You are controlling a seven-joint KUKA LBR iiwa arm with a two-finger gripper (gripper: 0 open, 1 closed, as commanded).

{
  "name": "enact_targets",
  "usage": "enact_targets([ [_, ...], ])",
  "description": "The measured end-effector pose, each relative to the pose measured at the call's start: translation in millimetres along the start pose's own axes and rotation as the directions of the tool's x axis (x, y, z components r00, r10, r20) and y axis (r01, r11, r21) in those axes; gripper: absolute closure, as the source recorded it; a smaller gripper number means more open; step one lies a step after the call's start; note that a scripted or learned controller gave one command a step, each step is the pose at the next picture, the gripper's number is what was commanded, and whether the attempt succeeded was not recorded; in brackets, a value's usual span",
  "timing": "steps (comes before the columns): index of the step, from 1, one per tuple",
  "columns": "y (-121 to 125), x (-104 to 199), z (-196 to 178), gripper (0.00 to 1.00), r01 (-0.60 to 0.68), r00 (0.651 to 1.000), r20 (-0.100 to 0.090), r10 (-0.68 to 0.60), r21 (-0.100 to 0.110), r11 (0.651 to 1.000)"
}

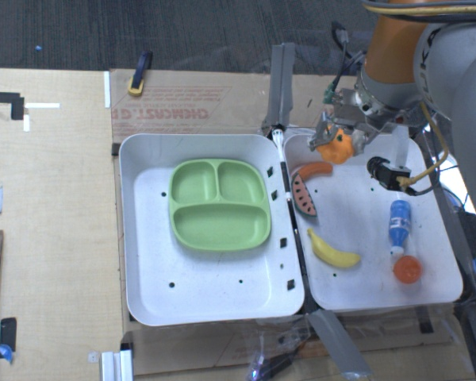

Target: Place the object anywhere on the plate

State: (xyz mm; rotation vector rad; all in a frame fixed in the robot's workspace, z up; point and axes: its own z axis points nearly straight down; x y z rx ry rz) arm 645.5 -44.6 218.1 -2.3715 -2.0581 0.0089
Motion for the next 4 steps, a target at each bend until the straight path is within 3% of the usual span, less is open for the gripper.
enact_targets([
  [1,-97.5,73.3,11.6,1.00,-0.069,0.998,0.000,0.069,0.002,0.998],
  [2,-97.3,72.7,11.4,0.00,-0.070,0.998,0.000,0.070,0.001,0.998],
  [3,-96.9,71.4,5.2,1.00,-0.072,0.997,0.003,0.072,0.007,0.997],
  [4,-134.8,14.8,-3.9,1.00,0.040,0.999,-0.001,-0.040,0.000,0.999],
])
